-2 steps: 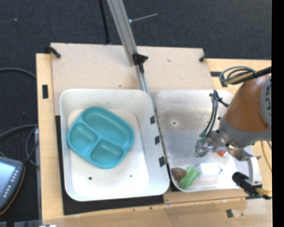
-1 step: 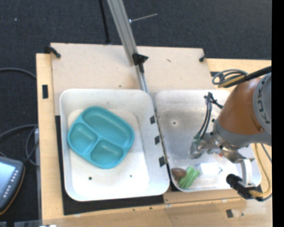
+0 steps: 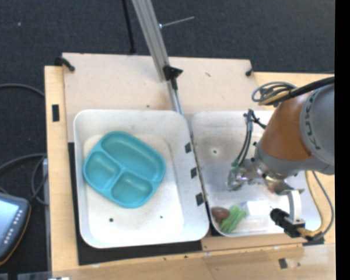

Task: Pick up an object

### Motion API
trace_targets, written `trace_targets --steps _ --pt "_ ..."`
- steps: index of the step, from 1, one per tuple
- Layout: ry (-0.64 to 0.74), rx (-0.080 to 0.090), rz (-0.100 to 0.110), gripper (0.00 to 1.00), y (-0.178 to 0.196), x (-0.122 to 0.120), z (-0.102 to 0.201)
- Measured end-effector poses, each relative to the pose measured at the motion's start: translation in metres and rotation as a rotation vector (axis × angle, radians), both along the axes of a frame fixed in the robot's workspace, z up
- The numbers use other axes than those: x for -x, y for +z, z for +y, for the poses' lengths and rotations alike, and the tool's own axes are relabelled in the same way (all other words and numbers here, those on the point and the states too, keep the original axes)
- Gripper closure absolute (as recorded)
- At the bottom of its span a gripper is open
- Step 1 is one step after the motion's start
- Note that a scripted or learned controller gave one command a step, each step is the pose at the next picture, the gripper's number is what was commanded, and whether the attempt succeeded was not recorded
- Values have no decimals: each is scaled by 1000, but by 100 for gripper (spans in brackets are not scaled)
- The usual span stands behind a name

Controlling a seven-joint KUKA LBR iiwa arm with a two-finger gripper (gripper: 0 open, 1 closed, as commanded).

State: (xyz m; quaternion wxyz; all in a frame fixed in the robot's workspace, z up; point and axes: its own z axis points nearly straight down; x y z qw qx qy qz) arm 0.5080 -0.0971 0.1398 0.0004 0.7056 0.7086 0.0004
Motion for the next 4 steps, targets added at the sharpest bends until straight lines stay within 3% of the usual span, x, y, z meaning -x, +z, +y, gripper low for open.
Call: trace_targets --steps 1,3,4 --pt "1 0 -6 100 65 17 32" --pt "2 -1 0 100 61 10 98" --pt "0 0 0 100 61 0 111"
